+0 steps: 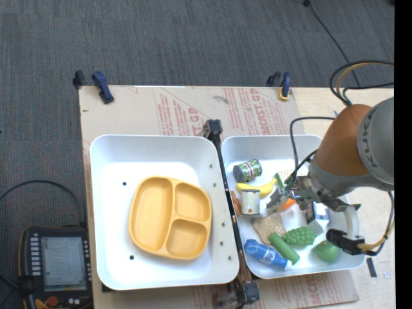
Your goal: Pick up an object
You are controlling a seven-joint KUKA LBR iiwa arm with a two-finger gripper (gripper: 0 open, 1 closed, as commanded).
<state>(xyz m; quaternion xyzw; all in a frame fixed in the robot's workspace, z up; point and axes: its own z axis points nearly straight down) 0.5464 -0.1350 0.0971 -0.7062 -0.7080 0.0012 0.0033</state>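
- Nearest the camera, along the right bin's (293,144) near edge, lie a blue bottle (264,253), a green cucumber (284,248), a bumpy green toy (300,237) and a green ball (326,252).
- Beside them, the left bin (109,205) carries a yellow divided plate (170,217).
- Mid-bin on the right, the claw (288,197) hangs low over the clutter, just beside a white cup (251,202) and a banana (256,187); whether it grips anything I cannot tell.
- Farther back lies a green can (248,170).
- Blue clamps (102,86) hold the surface's (167,108) far edge.
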